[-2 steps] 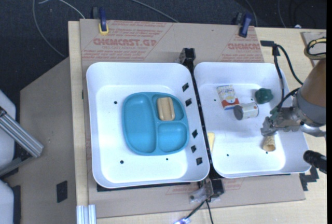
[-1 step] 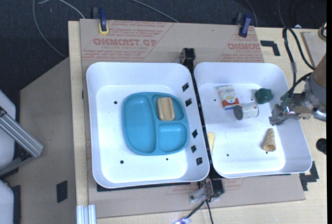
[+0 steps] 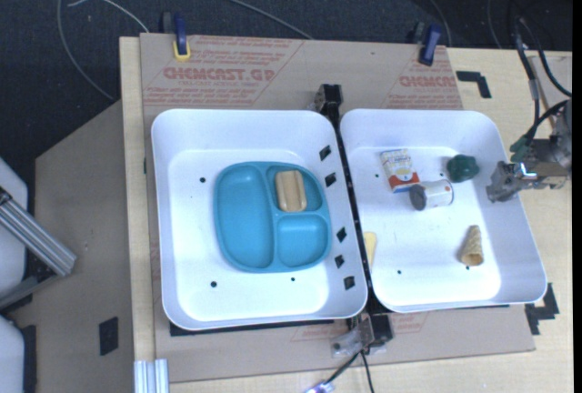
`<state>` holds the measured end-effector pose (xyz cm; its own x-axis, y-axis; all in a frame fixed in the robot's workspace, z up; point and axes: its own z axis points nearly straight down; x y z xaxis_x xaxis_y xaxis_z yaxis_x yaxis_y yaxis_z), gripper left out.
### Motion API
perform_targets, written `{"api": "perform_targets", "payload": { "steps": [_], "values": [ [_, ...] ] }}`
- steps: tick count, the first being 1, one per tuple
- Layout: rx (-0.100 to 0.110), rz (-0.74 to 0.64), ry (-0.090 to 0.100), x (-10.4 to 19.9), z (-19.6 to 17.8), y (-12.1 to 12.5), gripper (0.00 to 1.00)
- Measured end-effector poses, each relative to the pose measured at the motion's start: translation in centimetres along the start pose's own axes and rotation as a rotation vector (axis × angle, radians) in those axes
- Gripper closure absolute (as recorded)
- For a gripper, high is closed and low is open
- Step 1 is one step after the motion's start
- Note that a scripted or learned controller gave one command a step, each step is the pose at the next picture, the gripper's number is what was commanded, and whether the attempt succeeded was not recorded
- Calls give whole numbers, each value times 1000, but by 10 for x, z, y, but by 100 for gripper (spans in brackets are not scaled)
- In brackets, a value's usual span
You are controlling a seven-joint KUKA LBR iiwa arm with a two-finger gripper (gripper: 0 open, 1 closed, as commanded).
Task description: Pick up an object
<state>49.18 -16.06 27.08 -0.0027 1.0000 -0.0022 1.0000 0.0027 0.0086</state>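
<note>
Cone (image 3: pixel 471 246) lies low in the right bin (image 3: pixel 436 296), untouched; the claw (image 3: pixel 503 182), state I cannot tell, hovers at the rim, so reaching in comes next.

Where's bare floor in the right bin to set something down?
Right bin: free along the near wall, left of the cone. Crowded toward the far side: carton, bottle, green object. The gripper sits at the right rim.

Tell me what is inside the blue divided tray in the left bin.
The blue tray holds one tan, bread-like block in its upper right compartment. The large left compartment and the lower right one show bare blue. Whatever lies under the block is covered.
</note>
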Motion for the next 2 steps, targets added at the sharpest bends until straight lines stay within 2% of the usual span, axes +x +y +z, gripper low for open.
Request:
{"api": "perform_targets", "payload": {
  "steps": [1, 2],
  "values": [
    [8, -3, 3, 41, 12, 19, 100],
    [6, -4, 4, 89, 7, 40, 100]
  ]
}}
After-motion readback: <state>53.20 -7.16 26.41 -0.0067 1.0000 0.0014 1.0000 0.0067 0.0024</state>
